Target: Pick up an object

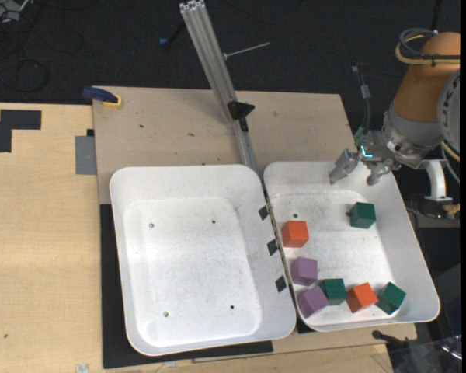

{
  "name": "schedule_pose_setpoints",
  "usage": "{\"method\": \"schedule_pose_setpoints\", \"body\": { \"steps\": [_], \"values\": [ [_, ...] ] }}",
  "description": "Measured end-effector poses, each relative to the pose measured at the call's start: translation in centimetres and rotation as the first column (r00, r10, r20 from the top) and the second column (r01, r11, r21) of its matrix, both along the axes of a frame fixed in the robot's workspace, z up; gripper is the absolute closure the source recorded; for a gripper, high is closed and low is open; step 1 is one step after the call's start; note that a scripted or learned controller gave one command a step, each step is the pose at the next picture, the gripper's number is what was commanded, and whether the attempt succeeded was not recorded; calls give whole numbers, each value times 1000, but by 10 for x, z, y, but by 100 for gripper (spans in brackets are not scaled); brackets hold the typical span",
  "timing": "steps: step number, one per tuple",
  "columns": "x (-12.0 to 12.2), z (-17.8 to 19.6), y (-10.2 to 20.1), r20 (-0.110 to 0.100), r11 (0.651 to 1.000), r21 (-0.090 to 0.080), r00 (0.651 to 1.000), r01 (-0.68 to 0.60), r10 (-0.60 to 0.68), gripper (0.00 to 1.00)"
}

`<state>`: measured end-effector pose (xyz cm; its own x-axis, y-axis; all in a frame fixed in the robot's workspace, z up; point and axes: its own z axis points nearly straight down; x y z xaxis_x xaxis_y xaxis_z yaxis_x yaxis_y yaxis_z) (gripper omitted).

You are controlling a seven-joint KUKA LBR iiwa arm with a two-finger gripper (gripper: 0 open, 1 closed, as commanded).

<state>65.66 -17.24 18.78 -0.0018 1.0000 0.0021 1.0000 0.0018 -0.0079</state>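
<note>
From above, you see the jaws (358, 169) spread wide and holding nothing, over the far rim of the right bin (419, 247). That bin holds seven blocks: the nearest, a green block (363, 215), lies just below; an orange block (295, 233) sits near the left wall.
</note>
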Motion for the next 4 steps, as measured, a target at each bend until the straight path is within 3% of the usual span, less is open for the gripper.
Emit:
{"method": "schedule_pose_setpoints", "body": {
  "steps": [1, 3, 4],
  "values": [
    [1, 3, 0, 4, 1000, -2, 1000, -3, 3, 0],
    [-8, -99, 0, 5, 1000, -1, 1000, 1, -1, 0],
    [-7, -87, 0, 5, 1000, -2, 1000, 0, 0, 100]
  ]
}}
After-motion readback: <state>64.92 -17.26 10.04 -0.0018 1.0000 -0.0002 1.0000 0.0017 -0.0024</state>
